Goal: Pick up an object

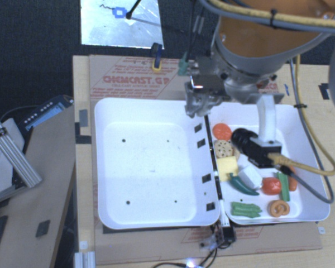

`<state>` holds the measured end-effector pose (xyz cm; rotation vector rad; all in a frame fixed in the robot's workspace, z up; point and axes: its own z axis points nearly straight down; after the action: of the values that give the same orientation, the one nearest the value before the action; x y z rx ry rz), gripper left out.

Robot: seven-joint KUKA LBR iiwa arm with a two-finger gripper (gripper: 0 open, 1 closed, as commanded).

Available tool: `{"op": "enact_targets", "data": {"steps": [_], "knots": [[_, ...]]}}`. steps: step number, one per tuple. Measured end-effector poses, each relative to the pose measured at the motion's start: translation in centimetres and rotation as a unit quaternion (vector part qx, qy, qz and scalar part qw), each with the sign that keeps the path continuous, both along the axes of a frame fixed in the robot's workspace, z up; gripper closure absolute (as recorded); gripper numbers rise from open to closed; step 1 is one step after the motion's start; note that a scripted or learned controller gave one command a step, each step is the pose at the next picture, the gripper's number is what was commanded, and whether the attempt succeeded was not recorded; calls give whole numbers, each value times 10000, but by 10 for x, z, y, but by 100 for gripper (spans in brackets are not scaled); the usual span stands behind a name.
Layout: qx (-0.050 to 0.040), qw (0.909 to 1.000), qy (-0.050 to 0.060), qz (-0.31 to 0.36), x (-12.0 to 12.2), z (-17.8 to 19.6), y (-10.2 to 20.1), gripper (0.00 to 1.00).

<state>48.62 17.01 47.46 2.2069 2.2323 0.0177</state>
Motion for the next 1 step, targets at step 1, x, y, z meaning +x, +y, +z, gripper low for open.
{"op": "enact_targets", "data": {"steps": [1], "knots": [[-14, 10000, 6, -28, 0, 64, -3, 100]]}}
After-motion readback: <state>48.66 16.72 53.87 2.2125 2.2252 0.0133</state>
